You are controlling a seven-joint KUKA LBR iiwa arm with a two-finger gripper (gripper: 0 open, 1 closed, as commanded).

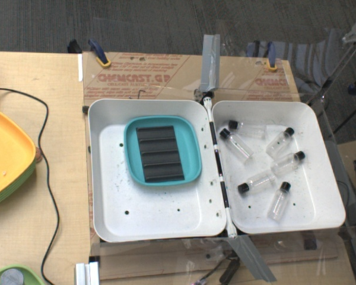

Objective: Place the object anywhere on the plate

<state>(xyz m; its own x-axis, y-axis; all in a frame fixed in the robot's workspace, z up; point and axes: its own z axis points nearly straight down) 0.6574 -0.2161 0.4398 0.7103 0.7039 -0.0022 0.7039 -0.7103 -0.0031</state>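
At the far left, stacked yellow and green dishes [6, 159] lay on the wooden surface [59, 88], with a black cable [47, 159] curving past them towards the near edge. Next came the left white bin [107, 218], which held a teal plate [163, 150] set towards its far side; a dark ribbed insert [160, 153] covered the middle of the plate. Behind both bins lay a printed sheet of cardboard [148, 76], clipped at its far corners. The right white bin [320, 212] sat touching the left one along a shared edge, and in it were scattered six clear vials with black caps. One vial [234, 144] lay near the dividing edge, another [231, 124] just beyond it, one [282, 140] towards the far right, one [289, 162] below that, one [255, 183] near the middle, and one [279, 199] closest to the near wall. All the vials lay in the right bin, well apart from the plate. The end effector's state could not be told.
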